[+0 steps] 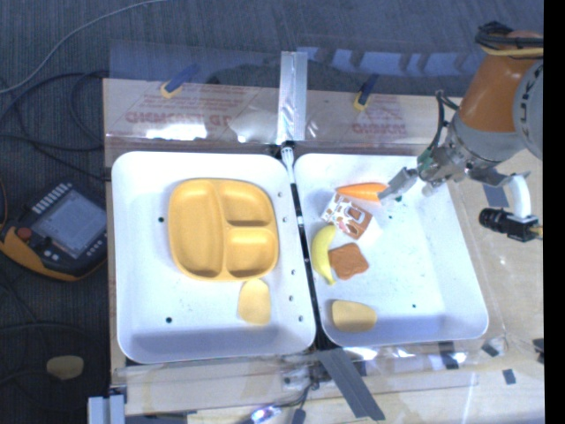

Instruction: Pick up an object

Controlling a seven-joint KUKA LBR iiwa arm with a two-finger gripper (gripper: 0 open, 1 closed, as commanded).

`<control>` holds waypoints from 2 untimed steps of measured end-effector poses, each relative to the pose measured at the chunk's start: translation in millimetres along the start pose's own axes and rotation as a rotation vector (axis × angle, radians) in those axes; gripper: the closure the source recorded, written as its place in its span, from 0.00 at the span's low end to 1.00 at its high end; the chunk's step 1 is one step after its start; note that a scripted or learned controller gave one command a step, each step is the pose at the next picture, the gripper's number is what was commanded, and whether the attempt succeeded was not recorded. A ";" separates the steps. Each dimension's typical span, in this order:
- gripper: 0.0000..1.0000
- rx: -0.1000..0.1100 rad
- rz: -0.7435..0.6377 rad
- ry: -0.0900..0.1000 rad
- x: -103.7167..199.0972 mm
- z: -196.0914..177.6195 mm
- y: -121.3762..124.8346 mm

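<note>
over the right bin: my gripper point(395, 186) hung low at the upper middle, just beside the pointed end of the carrot point(360, 190) — touching or a hair apart, i could not tell from my seat.
gripper state: the view was too small and slanted for me to read it, so i left that as unknown.
progress: nothing was lifted as far as i could see; every item lay flat on a bin floor. i judged the approach mostly made, with the grasp and the lift left to do.
likely target: the carrot, by nearness alone — my guess, not a thing seen.
carrot's look: orange, slim, tapered, lying roughly crosswise near the back of the right bin point(441, 263), its thick end toward the divider.
neighbours: a small white-and-orange packet point(346, 215) sat just below the carrot, close enough to get nudged; below that a banana point(323, 253) lay beside a brown square piece point(349, 260), and a tan rounded piece point(353, 314) rested near the front wall.
left bin: the left bin point(141, 263) held a yellow divided tray point(222, 228) and a pale yellow lump point(254, 302) in front of it, well apart from my arm.
handling note: i reckoned the carrot's taper could let it slip or roll if pinched near the tip.
</note>
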State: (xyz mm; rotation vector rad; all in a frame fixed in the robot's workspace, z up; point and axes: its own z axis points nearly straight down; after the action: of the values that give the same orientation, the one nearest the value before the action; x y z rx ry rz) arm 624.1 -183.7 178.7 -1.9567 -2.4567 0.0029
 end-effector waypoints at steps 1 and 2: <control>0.00 0.000 -0.112 -0.002 -2.4 73.9 39.9; 0.00 -0.002 -0.092 -0.002 -3.1 91.3 46.0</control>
State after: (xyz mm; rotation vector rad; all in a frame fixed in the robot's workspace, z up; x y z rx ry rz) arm 669.4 -176.5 87.3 -1.8431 -2.5463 0.0029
